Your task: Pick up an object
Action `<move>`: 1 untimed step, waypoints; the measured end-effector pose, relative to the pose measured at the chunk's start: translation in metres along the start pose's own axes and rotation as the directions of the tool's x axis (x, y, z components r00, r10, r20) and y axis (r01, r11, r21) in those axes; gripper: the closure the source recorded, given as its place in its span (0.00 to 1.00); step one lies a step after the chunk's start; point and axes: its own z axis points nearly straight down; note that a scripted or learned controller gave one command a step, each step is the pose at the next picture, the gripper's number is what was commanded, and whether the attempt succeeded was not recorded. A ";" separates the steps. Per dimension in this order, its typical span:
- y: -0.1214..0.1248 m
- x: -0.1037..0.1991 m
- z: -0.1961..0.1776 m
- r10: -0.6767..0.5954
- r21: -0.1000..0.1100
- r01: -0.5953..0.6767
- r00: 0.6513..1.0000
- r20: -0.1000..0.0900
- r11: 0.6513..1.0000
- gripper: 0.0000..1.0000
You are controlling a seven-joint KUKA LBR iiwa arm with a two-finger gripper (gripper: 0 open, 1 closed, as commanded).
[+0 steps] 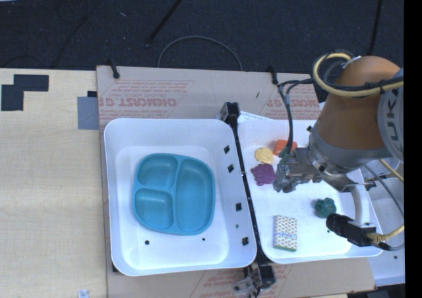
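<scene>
**End effector down in the right bin, looks like mid-approach on the purple piece**

So the task is just "pick up an object", and the likeliest candidate seems to be the purple object, a lumpy little thing lying on the floor of the right bin, right of centre in the frame. The end effector sits just beside it on its right side, low over the bin floor. Whether it's released or clenched I honestly can't tell, it's a dark blob from this angle and nothing shows up gripped in it.

Other stuff in that same bin: a yellow object just above the purple one, an orange object to the upper right of that and partly tucked behind the wrist hardware, a teal object toward the lower right, and a small patterned box near the bottom edge, well apart from the rest.

The left bin takes up the middle of the frame and has a blue divided plate in it. Both bins sit on the tabletop.

My read: this is the approach or descent stage, no grasp confirmed yet. The next move calls for getting centred over the purple piece, not beside it, then closing and lifting straight up. The yellow one is close enough that a sloppy close could nudge it or catch both.
</scene>
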 end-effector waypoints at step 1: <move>0.012 0.061 0.007 -0.002 -0.001 0.002 1.000 0.001 1.000 1.00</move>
